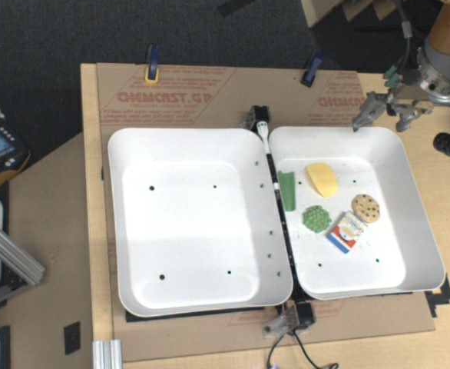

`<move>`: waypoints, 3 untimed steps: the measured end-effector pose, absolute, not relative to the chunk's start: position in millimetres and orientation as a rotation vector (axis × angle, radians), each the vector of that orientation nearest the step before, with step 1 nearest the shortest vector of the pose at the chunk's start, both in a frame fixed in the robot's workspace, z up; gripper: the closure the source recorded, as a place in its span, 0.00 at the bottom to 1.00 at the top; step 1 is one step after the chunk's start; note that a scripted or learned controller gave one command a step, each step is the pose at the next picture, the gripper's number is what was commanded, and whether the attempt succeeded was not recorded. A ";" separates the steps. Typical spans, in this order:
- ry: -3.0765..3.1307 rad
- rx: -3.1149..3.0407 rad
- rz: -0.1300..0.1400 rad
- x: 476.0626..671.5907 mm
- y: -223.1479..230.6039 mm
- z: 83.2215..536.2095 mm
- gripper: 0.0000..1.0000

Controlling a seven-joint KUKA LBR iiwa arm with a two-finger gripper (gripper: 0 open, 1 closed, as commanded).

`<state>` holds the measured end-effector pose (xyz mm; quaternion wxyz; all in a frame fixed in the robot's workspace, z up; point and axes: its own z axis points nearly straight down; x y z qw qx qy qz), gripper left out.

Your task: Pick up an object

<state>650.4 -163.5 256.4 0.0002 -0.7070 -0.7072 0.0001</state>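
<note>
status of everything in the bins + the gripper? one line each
gripper: open, nothing between its fingers, above the right bin's far rim
right bin: holds five items
left bin: holds no items
green strip: lying flat beside the divider
yellow piece: lying flat, untouched
green round piece: lying flat
cookie: lying flat
small packet: lying flat, touching the cookie

Place: a robotics lab or test cell
Worktop [210, 91]: bare board printed with a maker's name; held by blue clamps [152, 64]
Rig: two white bins [125, 206] fixed side by side; cable [286, 348] trailing at front
Surroundings: dark carpet [71, 21]; aluminium rail [10, 244] at left
</note>
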 end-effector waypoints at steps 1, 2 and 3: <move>-2.233 -2.240 -0.014 600.5 -196.6 433.8 0.00; -2.224 -2.207 0.005 626.2 -108.9 309.6 0.00; -2.221 -2.239 -0.004 566.7 -182.6 404.6 0.00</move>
